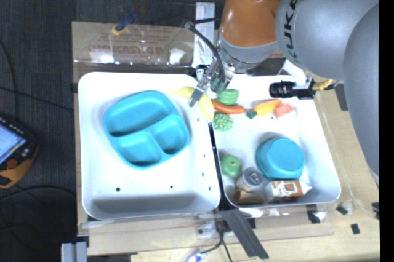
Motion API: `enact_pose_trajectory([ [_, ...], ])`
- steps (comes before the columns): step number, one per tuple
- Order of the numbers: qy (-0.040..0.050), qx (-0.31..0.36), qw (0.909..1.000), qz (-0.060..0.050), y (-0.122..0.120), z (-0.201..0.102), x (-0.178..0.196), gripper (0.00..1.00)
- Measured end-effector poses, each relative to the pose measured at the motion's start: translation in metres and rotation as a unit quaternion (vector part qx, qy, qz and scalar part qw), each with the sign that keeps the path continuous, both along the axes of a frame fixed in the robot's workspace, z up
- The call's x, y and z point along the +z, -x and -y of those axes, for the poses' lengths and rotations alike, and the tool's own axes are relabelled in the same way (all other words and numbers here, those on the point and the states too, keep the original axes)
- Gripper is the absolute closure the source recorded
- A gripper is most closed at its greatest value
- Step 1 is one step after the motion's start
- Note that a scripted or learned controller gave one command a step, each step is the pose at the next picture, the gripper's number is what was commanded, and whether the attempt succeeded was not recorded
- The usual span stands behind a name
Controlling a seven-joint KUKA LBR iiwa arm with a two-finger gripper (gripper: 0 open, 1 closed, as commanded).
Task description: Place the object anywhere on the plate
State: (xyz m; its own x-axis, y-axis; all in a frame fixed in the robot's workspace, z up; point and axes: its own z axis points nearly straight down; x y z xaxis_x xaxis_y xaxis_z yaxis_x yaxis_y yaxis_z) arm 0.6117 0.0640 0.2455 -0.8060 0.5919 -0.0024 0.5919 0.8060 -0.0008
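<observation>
Arm (332,21), grey w/ orange band, sits highest and closest to the lens, reaching in from right of the blue plate (146,127). Its gripper (203,90) hangs just past the plate's far-right corner, over the rim where the two bins meet. Can't tell whether the tool is apart, together or clamped on anything; the wrist and cables blur that spot.

The yellow banana toy (186,93) lies right under the gripper, off the plate, at the plate's far-right corner. Long axis runs approx. diagonal: one tip points toward the far-left, the other end goes under the gripper toward the right bin (320,150). Can't say if it's touching the tool.

The plate is in the left bin (92,193), three compartments, tilted a bit vs. the bin walls.

Right of the plate, close to the banana: a green ridged piece (228,96), an orange carrot (229,109) lying crosswise, a green bumpy piece (222,122), then an orange-yellow veg (266,108) farther right. These crowd the gripper's right side. Further right and nearer than the plate's mid: a blue bowl (280,158), a green apple (231,165), a grey can (251,179) and a small box (286,188).
</observation>
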Motion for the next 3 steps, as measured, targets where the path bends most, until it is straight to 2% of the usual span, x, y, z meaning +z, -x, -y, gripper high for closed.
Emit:
enact_pose_trajectory([
  [1, 0.0001, 0.0, 1.0, 0.0, 0.0, 0.0, 0.0, 0.0],
  [2, -0.0005, 0.032, 0.9995, -0.001, 0.033, -0.014, -0.062, 0.0],
  [3, -0.0009, 0.202, 0.9794, 0.001, -0.033, -0.08, 0.003, 0.0],
])
